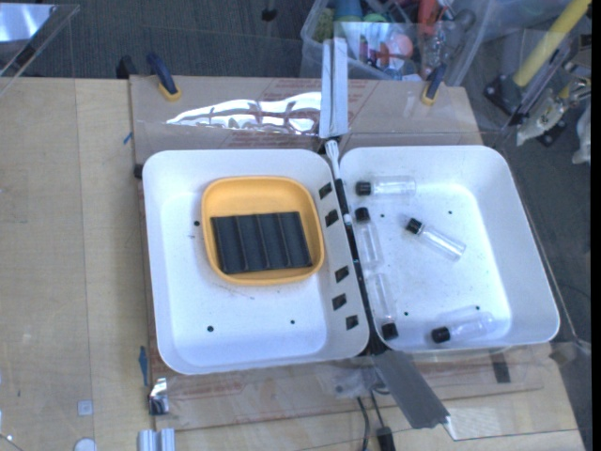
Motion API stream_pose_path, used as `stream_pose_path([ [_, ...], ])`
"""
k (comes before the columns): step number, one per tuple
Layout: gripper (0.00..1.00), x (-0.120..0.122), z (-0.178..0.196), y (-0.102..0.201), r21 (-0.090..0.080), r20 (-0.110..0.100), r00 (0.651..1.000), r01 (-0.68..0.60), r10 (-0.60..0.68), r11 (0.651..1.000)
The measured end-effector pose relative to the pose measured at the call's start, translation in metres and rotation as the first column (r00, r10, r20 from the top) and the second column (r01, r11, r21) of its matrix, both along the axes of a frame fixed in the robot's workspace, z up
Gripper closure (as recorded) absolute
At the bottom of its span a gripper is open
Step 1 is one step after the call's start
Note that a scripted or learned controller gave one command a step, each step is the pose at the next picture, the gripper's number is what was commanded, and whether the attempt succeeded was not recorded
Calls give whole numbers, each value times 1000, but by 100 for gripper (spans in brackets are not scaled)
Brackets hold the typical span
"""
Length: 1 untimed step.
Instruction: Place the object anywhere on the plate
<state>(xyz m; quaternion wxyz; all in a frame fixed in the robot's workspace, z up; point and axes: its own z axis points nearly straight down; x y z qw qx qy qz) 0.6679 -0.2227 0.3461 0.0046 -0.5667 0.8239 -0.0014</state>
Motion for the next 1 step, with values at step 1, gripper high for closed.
stream_pose_path([
  [1,0,0,-66,2,2,-7,923,-385,385,923],
])
